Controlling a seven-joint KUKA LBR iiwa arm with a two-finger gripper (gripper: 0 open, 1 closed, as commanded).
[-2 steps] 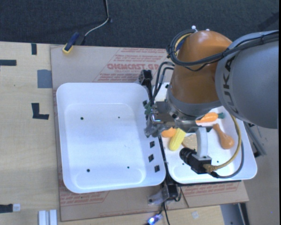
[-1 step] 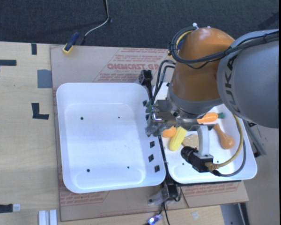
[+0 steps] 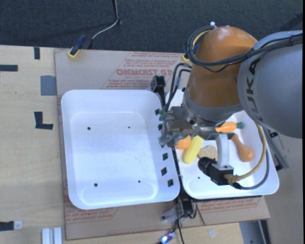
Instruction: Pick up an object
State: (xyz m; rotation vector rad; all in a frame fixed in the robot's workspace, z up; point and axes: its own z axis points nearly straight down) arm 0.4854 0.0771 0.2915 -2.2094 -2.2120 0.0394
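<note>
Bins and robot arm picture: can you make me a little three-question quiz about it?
1. True or false: the yellow corn cob lies in the right bin.
2. Which bin does the arm hang over? A) left B) right
3. Fill in: the toy carrot is coloured ____.

Key: 1 true; 2 B; 3 orange.

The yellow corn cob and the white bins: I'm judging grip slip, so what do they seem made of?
The corn cob looks like moulded plastic toy food: even yellow colour, a slight sheen. The left bin and the right bin look like thin formed plastic, smooth and glossy, with rounded corners and soft highlights. None of this is certain from the look alone.
</note>
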